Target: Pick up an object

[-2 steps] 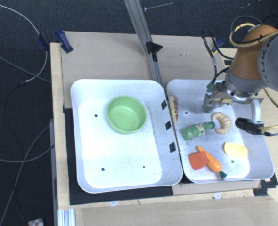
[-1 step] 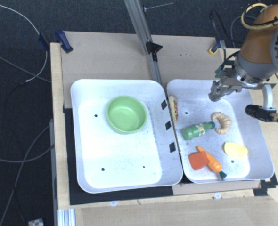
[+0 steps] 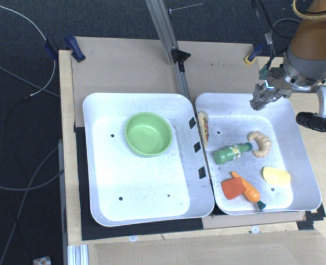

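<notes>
Lowest in frame, one orange toy [image 3: 241,187], one yellow piece [image 3: 276,176], one green bottle [image 3: 231,153], one tan ring [image 3: 260,143]; left bin [image 3: 105,203] holds one green bowl [image 3: 148,133]. Gripper [image 3: 261,100] at upper right grasps nothing; its opening cannot be told.

You will find no legible text, label, brand, number or sign anywhere on the bench, on either bin or on their contents. The green bottle [image 3: 232,153] carries a pale band, too small and blurred to read.
</notes>
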You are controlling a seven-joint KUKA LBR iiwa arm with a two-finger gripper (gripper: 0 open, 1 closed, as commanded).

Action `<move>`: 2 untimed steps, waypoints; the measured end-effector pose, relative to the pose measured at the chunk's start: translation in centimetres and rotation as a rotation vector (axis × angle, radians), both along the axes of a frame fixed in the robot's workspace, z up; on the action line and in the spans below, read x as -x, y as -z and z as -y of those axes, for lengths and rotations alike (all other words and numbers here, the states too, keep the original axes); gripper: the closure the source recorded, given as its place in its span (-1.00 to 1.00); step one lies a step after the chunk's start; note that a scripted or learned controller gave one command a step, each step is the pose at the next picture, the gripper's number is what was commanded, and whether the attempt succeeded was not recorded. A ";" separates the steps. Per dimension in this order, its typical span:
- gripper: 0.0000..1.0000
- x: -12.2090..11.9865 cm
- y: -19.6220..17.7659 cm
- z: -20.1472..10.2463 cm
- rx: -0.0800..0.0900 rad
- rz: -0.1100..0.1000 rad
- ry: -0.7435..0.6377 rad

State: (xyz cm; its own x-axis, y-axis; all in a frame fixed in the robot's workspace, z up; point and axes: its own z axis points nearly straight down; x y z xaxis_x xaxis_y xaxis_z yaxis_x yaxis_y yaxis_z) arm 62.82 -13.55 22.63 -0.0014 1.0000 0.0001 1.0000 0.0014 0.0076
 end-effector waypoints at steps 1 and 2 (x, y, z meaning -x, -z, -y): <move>1.00 -1.0 -5.0 0.0 0.000 0.000 0.000; 1.00 0.5 -3.5 -4.9 -0.006 -0.020 -0.002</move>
State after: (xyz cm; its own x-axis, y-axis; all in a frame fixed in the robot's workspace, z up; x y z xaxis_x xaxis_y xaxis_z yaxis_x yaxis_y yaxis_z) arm 62.34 -8.68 26.17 -0.0035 1.0000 0.0059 0.9999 0.0035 -0.0124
